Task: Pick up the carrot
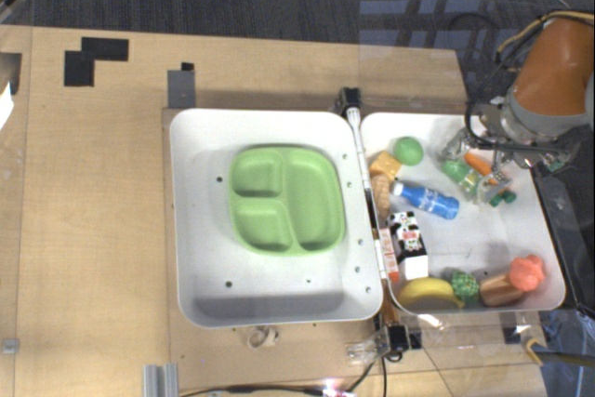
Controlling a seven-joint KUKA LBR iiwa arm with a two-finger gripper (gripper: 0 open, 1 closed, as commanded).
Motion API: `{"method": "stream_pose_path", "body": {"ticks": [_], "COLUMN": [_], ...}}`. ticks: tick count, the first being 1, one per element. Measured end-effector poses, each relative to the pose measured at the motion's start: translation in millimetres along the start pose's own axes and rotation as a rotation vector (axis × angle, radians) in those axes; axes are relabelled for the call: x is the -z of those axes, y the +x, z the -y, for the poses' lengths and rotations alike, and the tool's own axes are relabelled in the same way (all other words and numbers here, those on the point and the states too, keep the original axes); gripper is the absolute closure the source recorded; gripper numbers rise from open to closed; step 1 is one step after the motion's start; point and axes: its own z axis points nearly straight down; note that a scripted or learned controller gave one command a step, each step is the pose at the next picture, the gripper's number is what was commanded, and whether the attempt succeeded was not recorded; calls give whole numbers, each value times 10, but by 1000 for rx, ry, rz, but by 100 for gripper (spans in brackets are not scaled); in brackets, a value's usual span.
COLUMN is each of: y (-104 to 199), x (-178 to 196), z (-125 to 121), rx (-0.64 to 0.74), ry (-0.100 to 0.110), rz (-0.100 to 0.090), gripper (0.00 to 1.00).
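Observation:
The carrot, a small orange piece, lies near the back right of the right bin. My gripper is low over it, reaching in from the right beneath the orange band of the arm. Its two fingers stand apart, one on each side of the carrot, and look open. A clear green bottle lies right beside the carrot, partly under the gripper.
The right bin also holds a green ball, a blue bottle, a bread-coloured item, a black-and-white box, a banana and a pink-orange toy. The left bin holds a green divided plate.

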Motion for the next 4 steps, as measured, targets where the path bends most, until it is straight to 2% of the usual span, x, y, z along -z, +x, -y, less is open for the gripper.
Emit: {"method": "stream_pose_path", "body": {"ticks": [1,2,3,4], "y": [-65,-61,43,-212], "x": [158,155,469,63], "z": [2,4,-51,108], "rx": [2,1,47,-27], "ry": [6,6,-6,-3], "rz": [15,14,-4,1], "gripper": [100,0,0,0]}}
